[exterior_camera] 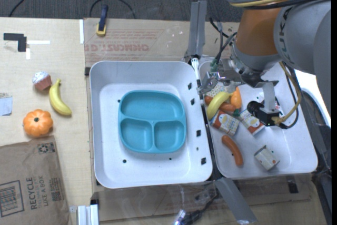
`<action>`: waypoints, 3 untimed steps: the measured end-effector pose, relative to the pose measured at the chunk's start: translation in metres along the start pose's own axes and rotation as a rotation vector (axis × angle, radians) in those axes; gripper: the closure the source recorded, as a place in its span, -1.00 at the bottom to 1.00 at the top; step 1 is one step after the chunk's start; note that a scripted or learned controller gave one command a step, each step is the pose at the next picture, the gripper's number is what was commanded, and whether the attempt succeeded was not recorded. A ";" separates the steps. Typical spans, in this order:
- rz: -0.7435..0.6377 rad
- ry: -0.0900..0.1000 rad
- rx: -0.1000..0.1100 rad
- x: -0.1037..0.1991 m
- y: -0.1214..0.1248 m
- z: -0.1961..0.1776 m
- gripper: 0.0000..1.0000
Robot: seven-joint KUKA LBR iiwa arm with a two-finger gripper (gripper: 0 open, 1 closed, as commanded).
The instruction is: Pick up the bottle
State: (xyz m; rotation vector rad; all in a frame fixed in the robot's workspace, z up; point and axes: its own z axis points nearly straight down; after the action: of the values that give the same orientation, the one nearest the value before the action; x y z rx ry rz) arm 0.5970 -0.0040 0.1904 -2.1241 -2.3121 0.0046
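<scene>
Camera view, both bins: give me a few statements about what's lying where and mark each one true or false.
1. The blue tray lies in the left bin. True.
2. A sausage lies in the right bin. True.
3. The pumpkin sits on the blue tray. False: it sits on the bench, left of both bins.
4. The gripper hangs over the left bin's far left edge. False: it is above the right bin, near a banana.

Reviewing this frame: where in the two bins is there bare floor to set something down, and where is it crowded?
Left bin: bare white floor rings the blue divided plate, widest along the near edge. Right bin: a bare patch near the front right, beside the small carton. It is crowded at the back left, where the banana, sausage and cartons bunch under the arm.
</scene>
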 end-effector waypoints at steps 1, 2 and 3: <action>0.220 -0.001 -0.001 0.076 0.003 -0.001 -1.00; 0.712 -0.002 0.001 0.128 0.016 0.048 -1.00; 0.530 -0.002 0.002 0.154 0.001 0.056 -1.00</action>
State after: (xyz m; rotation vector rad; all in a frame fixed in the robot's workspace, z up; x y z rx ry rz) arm 0.5846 0.1495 0.1339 -2.6564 -1.6752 0.0092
